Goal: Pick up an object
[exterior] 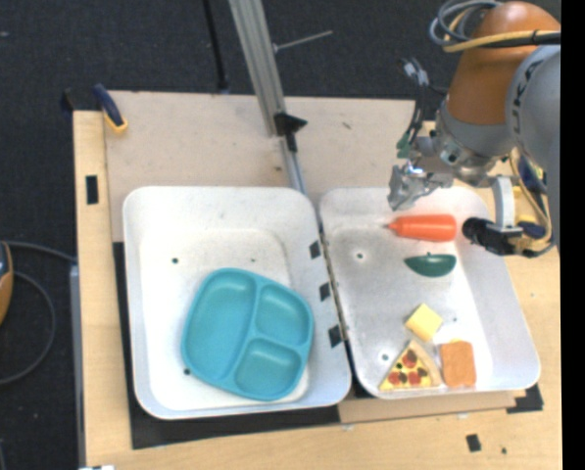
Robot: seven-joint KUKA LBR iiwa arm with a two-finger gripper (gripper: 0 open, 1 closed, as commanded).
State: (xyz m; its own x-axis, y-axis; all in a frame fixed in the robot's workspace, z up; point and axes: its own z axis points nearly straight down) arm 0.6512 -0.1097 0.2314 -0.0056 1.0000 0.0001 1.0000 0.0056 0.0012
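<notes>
Carrot (424,227) lies in the upper part of the right bin (498,360), just below the gripper (405,189), which should drop straight and straddle it crosswise.

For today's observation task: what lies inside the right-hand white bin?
Inside the right bin: an orange carrot, a dark green piece, a yellow block, a pizza slice and an orange slab. The claw covers its far edge.

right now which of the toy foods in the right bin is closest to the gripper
The orange carrot-shaped toy, lying just below the gripper at the bin's far end. The dark green piece, yellow block and pizza slice lie farther off.
</notes>
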